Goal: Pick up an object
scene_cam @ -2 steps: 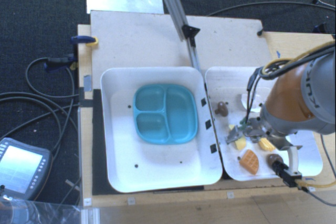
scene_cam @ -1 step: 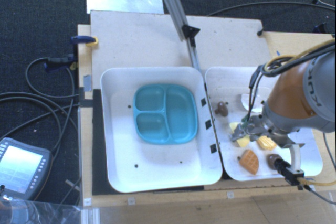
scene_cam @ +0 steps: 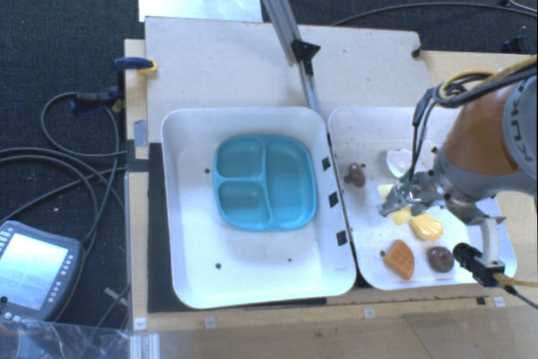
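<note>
A: What is seen on the bench?
B: Two white bins; a blue divided plate (scene_cam: 265, 182) is laid in the left bin (scene_cam: 189, 265).
A: And the arm?
B: Its gripper (scene_cam: 402, 202) is lowered into the right bin (scene_cam: 349, 139) among small food pieces; a yellow piece (scene_cam: 425, 226) lies just beside it. Finger state cannot be told.

Bright, even overhead light washes the two white bins (scene_cam: 252, 282) almost to glare and leaves only faint shadows, while the whole picture is soft and grainy, most blurred around the hand (scene_cam: 395, 204) and darkest on the floor (scene_cam: 59, 4) far to its left.
</note>
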Robot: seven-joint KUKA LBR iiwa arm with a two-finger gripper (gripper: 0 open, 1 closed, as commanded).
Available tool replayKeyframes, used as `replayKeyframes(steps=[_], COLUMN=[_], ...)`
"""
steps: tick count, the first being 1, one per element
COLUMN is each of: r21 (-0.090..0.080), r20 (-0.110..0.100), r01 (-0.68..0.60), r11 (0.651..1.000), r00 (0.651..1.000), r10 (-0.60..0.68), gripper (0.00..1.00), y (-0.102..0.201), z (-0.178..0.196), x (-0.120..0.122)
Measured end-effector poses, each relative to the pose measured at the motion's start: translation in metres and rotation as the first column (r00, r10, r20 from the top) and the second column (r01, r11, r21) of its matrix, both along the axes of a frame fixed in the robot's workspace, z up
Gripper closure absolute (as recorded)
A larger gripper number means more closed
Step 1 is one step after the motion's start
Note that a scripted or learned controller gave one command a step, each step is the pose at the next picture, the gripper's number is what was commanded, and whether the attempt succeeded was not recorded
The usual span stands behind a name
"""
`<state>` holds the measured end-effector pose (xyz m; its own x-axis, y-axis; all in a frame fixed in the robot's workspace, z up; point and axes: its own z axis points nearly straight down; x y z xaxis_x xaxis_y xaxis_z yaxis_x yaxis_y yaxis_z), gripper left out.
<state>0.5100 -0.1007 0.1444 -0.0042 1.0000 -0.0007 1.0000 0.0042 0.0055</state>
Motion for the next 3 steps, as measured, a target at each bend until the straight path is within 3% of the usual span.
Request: replayKeyframes(steps=[2,3], r21=[-0.001,0.003], r20=[0.003,-0.003], r01=[-0.002,-0.009], r11=[1.000,1.000], r00=[1.000,1.000], r10=[0.002,0.009], gripper=[1.00,1.00], y=[-0.002,0.062], z=[0.100,0.101], x=[-0.003,0.006])
